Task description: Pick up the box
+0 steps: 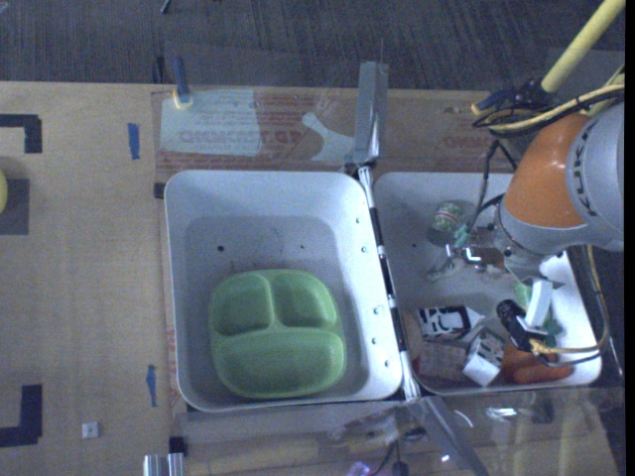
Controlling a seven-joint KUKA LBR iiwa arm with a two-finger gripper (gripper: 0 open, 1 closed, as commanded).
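Gripper (464, 256) low inside the right bin (397, 201); whether its fingers are apart or together cannot be told. The box (445, 321), black and white, lies toward this bin's near edge amid clutter. Beside it, the left bin (189, 216) holds a green tray (276, 333). Wooden bench (79, 266); dark floor (298, 18) beyond.

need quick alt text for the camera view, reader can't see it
A grey and orange robot arm reaches over the right white bin, which holds a small box amid clutter. The left bin holds a green divided tray.
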